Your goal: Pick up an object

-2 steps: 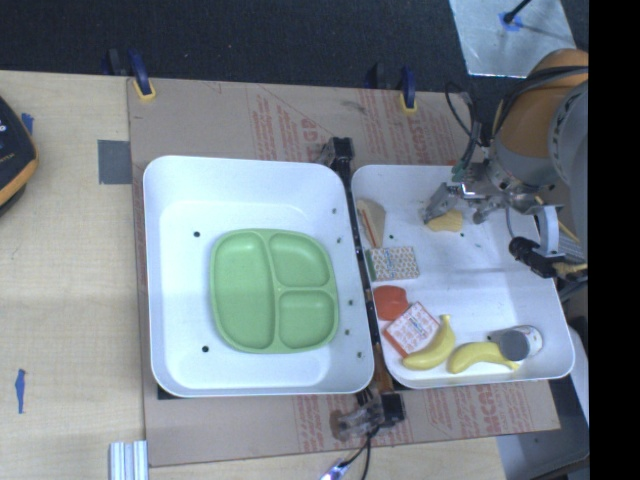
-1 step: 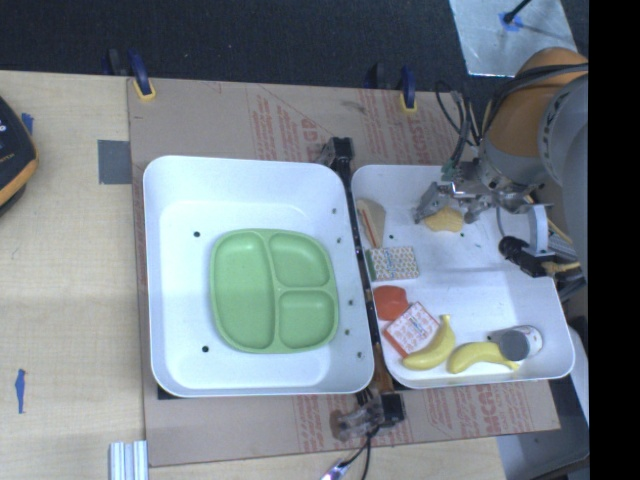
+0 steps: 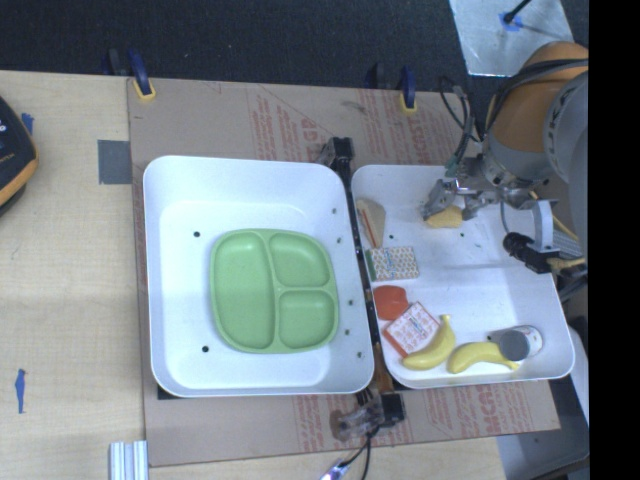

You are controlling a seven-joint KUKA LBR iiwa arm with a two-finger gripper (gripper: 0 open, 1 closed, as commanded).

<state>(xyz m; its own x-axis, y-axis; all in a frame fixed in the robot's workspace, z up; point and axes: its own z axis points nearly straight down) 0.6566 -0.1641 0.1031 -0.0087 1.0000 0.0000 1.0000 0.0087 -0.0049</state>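
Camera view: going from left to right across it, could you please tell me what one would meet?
Green divided plate → patterned packet → left banana → end effector → grey-and-white round object.

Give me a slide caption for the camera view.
Gripper poised at a yellow piece in the right bin; green divided plate sits in the left bin.

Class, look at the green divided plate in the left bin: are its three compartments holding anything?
Empty. The green three-compartment plastic plate lies flat in the left white bin, and each compartment shows only bare green surface.
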